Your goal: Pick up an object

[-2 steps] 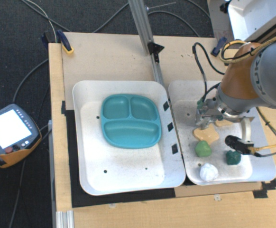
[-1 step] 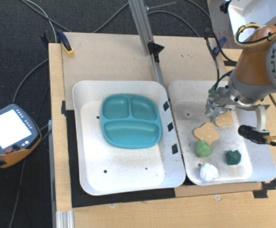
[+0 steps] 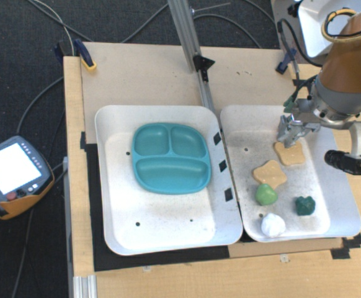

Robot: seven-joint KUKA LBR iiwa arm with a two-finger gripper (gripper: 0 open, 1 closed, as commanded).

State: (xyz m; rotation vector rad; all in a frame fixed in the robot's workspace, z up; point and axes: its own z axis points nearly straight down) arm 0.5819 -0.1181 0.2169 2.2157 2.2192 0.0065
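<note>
In the right bin (image 3: 345, 219), the gripper (image 3: 290, 135) is hovering just above the tan square piece (image 3: 291, 154); its grip I cannot tell

1. Two white bins, left bin (image 3: 115, 228) and right bin (image 3: 342, 213), both peppered with dark specks.
2. In the left one, a teal divided plate (image 3: 170, 158), one plain colour all over.
3. On the right: a tan square piece (image 3: 291, 154) and a tan irregular piece (image 3: 270, 174), both biscuit-coloured.
4. A bright green ball (image 3: 266, 195), a dark green lump (image 3: 304, 205), and a white ball (image 3: 272, 225).
5. The arm (image 3: 348, 67) shows an orange-brown band; the gripper (image 3: 290, 131) is grey metal.
6. Pale wooden bench (image 3: 137, 73), blue-and-yellow clamp (image 3: 85, 54) at its corner, black floor (image 3: 19, 73).
7. An orange-and-grey control pendant (image 3: 10, 176) with a glowing white screen.
</note>
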